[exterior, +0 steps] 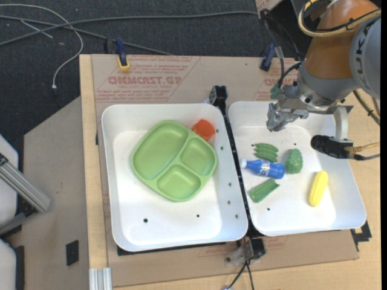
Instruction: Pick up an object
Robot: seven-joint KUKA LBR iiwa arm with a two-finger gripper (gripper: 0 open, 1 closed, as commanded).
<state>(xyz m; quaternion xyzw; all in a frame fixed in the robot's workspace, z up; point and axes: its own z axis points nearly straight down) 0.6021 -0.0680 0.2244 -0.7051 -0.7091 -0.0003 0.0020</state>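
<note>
In the right bin (338, 219) lie a green pea pod (265, 150), a blue bottle (264, 168), a green broccoli-like piece (294, 161), a second green vegetable (263, 190) and a yellow corn cob (317, 188). My gripper (277, 122) hangs over the back of the right bin, a little above and behind the pea pod. Nothing shows between its fingers.
The left bin (121, 222) holds a green divided plate (175, 160) with an orange object (204, 128) at its far edge. A black divider rail (233, 162) runs between the bins. Clamps sit at the bench's back edge, and cables lie on the floor behind.
</note>
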